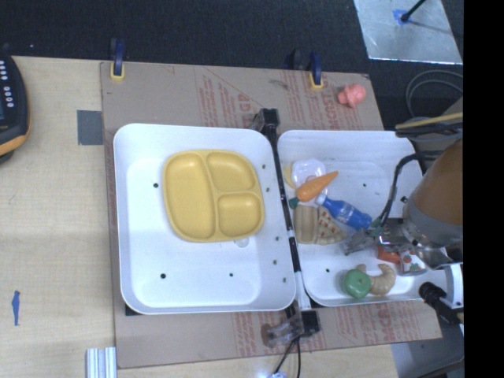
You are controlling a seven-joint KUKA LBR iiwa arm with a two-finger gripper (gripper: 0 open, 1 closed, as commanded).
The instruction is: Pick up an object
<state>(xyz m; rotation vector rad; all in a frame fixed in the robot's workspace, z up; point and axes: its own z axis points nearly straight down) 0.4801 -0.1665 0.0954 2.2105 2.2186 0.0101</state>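
Observation:
The right bin (354, 146) holds an orange carrot (316, 185), a blue bottle (346, 213), a tan waffle-like piece (313, 225), a green round toy (356, 283) and a beige curved piece (385, 278). A clear cup (306, 169) lies by the carrot. My gripper (364, 241) is low in the right bin, at the right end of the blue bottle and above the green toy. Its dark fingertips point left toward the bottle.
The left bin (142, 282) holds a yellow divided plate (213, 194). A pink object (352, 94) lies on the cardboard behind the right bin. The arm's grey body (441, 203) covers the right bin's right edge. A black device (9, 101) sits at far left.

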